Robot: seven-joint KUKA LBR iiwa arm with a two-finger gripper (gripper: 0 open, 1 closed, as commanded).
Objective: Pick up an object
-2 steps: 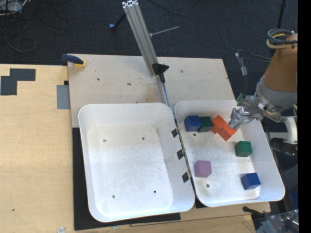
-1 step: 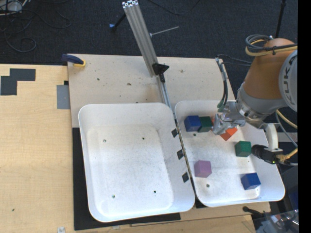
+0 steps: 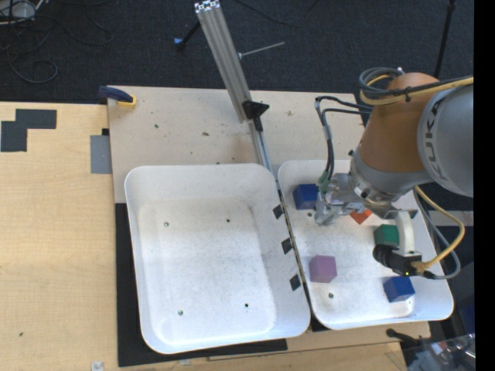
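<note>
The tool (image 3: 331, 207) hangs low in the right bin (image 3: 433, 308) between a blue block (image 3: 305, 195) and an orange piece (image 3: 360, 217). It could nudge either one aside rather than trapping it.

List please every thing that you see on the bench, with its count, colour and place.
Bins: 2, white, side by side on the bench; left bin, right bin.
Blue blocks: 2, in the right bin; one at its far left corner, one at its near right corner.
Purple block: 1, right bin, near its left wall.
Green block: 1, right bin, right side, partly hidden by the arm.
Orange-red block: 1, right bin, just right of the gripper, partly hidden.
Metal rail: 1, silver, slanting from the far bench edge.
Arm: 1, grey and orange, over the right bin.
Gripper: 1, low between the far blue block and the orange-red block.
</note>
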